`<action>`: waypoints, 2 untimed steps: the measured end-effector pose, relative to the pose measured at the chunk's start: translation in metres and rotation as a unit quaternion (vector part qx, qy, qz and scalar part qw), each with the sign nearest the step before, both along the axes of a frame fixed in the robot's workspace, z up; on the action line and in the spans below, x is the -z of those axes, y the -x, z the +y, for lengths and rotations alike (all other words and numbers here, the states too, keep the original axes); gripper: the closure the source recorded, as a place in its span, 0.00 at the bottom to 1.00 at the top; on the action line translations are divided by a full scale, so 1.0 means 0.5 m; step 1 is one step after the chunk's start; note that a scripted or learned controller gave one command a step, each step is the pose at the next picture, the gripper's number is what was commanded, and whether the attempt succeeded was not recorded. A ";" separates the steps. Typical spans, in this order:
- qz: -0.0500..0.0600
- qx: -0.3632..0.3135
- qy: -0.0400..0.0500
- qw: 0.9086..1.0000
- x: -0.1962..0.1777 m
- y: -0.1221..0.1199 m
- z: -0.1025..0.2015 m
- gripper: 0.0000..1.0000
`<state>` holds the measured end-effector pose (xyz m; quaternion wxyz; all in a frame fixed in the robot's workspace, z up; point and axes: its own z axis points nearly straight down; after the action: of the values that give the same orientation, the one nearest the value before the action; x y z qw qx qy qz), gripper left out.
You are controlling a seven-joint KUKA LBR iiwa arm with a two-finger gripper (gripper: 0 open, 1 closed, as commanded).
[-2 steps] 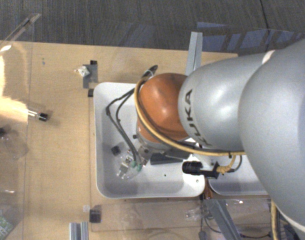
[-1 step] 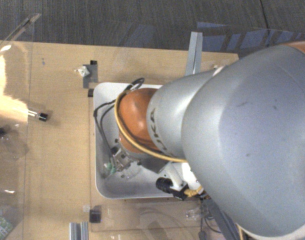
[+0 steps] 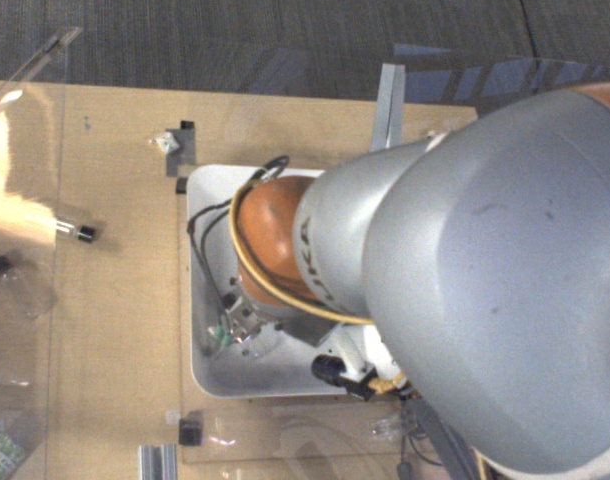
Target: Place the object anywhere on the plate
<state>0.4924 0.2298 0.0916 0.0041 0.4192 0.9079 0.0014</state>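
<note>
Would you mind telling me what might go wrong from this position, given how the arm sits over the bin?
The arm covers most of the white bin, so the view cannot confirm any grasp or placement. The gripper works close to the bin's left wall and might knock it. The loose cables beside the wrist could snag.

One arm [image 3: 465,268], one white bin [image 3: 210,368] visible, one bench [image 3: 105,298].

A shallow white plastic bin [image 3: 200,268] is sitting on the light wooden bench [image 3: 115,298]; dark grey carpet [image 3: 235,18] is lying at twelve o'clock.
</note>
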 end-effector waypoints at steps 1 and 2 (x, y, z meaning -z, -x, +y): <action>0.002 0.132 -0.003 0.991 -0.091 0.008 -0.004 0.00; 0.000 -0.345 0.000 0.939 -0.128 -0.056 -0.092 0.00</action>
<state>0.5203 0.1837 0.1554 0.0035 0.0801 0.9968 0.0023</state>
